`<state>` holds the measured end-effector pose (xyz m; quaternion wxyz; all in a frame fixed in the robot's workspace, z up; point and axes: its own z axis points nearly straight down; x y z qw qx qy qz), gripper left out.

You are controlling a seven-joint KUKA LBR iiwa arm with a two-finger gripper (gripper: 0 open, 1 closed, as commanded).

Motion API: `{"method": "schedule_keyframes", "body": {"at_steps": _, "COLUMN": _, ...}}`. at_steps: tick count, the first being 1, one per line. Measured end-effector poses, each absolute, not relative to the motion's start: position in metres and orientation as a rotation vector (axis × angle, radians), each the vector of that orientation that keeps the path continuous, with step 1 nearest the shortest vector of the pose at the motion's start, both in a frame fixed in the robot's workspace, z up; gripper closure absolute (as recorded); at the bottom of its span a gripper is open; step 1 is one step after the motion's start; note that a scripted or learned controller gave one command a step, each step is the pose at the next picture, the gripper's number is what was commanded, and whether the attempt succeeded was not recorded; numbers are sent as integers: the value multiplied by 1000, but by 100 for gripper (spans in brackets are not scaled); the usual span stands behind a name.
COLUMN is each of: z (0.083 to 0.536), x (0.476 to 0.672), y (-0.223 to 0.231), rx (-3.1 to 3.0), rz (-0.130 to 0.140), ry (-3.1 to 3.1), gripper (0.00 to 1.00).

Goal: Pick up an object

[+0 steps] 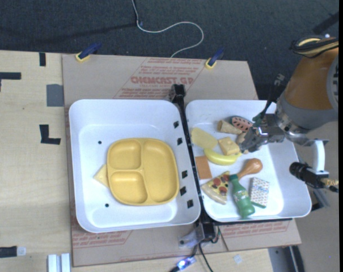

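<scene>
Objects for the pick all lie in the right bin (pixel 284 208), and I count about eight of them crowded toward its left half. From my feed the gripper (pixel 249 141) sits low over that bin, a little toward ten o'clock from the bin's centre, with the arm (pixel 307 89) coming in from three o'clock. Its dark fingers end just beside a pale yellow cheese block (pixel 228 146), on that block's three o'clock side. I think the fingers are slightly parted with nothing between them, though they are small and dark in this view and I would not swear to it.

The cheese block rests on a banana (pixel 222 158). At ten o'clock from the banana lies a pale yellow wedge (pixel 200 137). At twelve o'clock from the cheese block I see a tan piece (pixel 225 126) and a watermelon slice (pixel 239 121). At five o'clock from the gripper lies a drumstick (pixel 250 166), with a green bottle (pixel 241 196), a pizza slice (pixel 218 187) and a speckled packet (pixel 259 190) beyond it near the bin's six o'clock edge. An orange square (pixel 203 167) sits by the divider.

The left bin (pixel 83 118) holds a yellow divided tray (pixel 143 171).
</scene>
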<state>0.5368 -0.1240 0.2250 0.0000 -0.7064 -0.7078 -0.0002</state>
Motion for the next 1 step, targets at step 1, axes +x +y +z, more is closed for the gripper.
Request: {"method": "schedule_keyframes", "body": {"at_steps": 1, "z": 225, "x": 557, "y": -87, "rx": -2214, "rz": 0, "ry": -2227, "gripper": 100}}
